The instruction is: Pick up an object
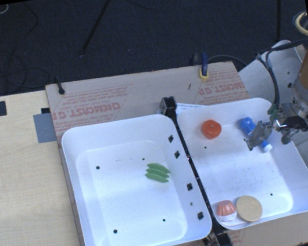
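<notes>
Gripper (269, 132) is down at the right side of the right bin (296, 194), coming in from the right edge with the grey wrist behind it. Honestly can't tell from this angle what the jaws are doing, it's just a dark grey clump of metal low over the bin floor. Right up against it, on its left, sits a blue object (246, 125), looks like a small plastic toy or bottle, with a little pale blue bit poking out under the gripper. Whether it's actually gripped or just beside the metal, no idea.

Other stuff in that same bin: an orange round thing (211, 129) up near the back, left of the blue one and clear of it. Down in the front left corner there's a pink and white ball-ish object (226, 210) and just beside it a tan flat disc (249, 208), the two look like they're touching.

Left bin (104, 240) has a green ridged item (158, 172), kind of like a bunch of pea pods, lying toward its right half, well apart from everything else. Both bins sit on a cardboard sheet (109, 101) on the bench.
</notes>
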You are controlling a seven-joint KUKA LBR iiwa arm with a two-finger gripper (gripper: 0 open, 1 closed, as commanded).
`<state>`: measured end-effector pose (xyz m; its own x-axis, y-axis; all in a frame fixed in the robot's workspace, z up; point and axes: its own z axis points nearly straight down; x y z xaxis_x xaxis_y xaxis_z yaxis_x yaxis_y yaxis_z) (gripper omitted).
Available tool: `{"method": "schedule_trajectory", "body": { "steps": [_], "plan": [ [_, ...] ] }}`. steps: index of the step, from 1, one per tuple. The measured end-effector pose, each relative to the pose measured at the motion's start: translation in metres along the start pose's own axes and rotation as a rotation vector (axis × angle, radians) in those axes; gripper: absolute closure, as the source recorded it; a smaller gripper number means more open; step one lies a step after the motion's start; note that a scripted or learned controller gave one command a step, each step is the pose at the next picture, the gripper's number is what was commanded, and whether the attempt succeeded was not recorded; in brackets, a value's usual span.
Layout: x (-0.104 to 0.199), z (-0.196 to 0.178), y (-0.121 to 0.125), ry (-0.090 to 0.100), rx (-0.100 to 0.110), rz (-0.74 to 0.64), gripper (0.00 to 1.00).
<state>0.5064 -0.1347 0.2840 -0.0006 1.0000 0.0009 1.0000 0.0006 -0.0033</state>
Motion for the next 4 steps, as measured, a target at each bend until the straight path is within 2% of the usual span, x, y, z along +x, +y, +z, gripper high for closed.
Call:
{"method": "schedule_trajectory", "body": {
  "steps": [1,2,3,4],
  "plan": [
    [-0.029,0.175,0.076,0.0,0.007,-0.003,0.0],
    [-0.015,0.198,0.129,0.005,0.012,-0.006,0.0],
    [0.052,0.198,0.134,0.003,0.021,0.001,0.0],
    [0.037,0.198,0.134,0.0,0.015,0.005,0.0]
  ]
}}
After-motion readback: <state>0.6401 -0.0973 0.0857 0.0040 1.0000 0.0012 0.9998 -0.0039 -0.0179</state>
